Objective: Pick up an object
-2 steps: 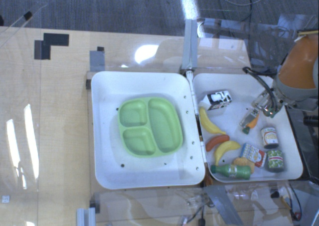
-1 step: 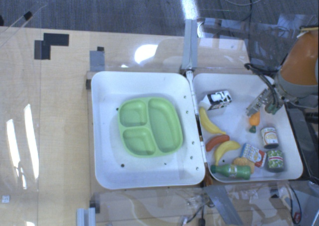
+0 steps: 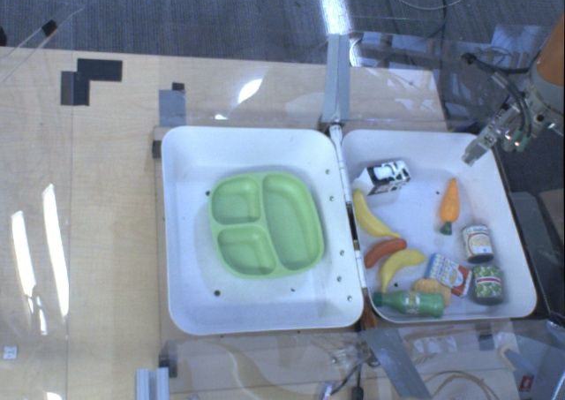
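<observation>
Gripper: I see it over the right bin's far right edge; finger state unclear.
Carrot: in that bin, untouched.

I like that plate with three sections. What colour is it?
Light green. The plate shows in the camera view.

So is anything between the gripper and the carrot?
Nothing visible. The gripper hangs over the right bin's upper right corner; bare white floor separates it from the carrot, below and left.
</observation>
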Available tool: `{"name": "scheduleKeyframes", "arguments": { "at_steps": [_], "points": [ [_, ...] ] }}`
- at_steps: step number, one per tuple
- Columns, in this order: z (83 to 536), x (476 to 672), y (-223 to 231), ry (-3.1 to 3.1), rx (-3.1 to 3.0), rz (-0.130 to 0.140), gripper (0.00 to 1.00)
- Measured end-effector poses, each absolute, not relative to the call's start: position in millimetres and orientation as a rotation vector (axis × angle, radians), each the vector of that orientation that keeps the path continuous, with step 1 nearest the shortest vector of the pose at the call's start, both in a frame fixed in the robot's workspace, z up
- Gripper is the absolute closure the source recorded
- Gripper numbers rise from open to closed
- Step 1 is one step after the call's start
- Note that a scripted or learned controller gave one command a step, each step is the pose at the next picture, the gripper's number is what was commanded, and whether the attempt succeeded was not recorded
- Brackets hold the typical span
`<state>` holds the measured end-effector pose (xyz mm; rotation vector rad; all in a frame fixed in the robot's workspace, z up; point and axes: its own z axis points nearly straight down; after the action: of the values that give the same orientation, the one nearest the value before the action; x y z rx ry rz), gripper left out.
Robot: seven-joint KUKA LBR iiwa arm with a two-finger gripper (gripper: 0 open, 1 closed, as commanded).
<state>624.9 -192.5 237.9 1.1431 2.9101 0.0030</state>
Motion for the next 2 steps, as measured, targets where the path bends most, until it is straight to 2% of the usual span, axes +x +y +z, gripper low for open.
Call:
{"name": "scheduleKeyframes", "arguments": {
  "at_steps": [1, 2],
  "points": [
    [238, 624.8, -192, 2.911, 1.144, 0.003, 0.00],
    [99, 612.5, -204, 2.969, 0.988, 0.003, 0.00]
  ]
}}
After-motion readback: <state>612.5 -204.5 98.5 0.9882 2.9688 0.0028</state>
